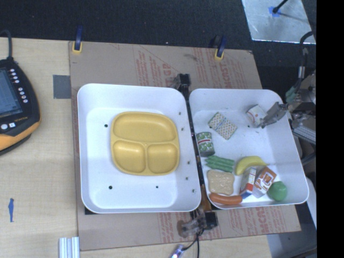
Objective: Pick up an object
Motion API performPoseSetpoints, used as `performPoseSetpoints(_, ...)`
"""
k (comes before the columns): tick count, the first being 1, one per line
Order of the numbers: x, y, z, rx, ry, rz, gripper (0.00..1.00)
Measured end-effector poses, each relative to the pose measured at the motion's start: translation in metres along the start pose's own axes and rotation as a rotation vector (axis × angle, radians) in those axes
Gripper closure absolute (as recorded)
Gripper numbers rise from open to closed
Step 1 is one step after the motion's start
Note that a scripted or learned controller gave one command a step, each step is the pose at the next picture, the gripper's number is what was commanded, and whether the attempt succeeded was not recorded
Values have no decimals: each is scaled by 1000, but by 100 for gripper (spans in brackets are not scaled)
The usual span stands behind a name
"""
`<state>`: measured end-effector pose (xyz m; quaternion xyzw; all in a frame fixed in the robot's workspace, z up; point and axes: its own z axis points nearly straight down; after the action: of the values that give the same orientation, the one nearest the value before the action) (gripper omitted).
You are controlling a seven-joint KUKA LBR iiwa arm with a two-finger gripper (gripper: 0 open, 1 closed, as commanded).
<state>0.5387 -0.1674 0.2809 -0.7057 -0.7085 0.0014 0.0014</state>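
Pincer (267, 121) low at far right of the right bin (287, 144), finger spread impossible to tell, with small white block (256, 112) lying just left, nearly touching.

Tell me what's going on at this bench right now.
A robot arm is reaching in from the right over the right-hand bin, its claw sitting near a small white item at the bin's top corner. Nothing is visibly held. That bin holds toy food: a banana, a green can, a slice of bread, a hot dog, a green ball and a small carton. The left bin holds a yellow divided plate.
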Motion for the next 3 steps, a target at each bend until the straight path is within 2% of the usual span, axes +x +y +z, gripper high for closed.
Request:
performPoseSetpoints(1,14,-63,138,2,1,-1,0)
performPoseSetpoints(2,-37,5,184,0,1,1,0)
performPoseSetpoints(3,-45,118,188,-2,1,1,0)
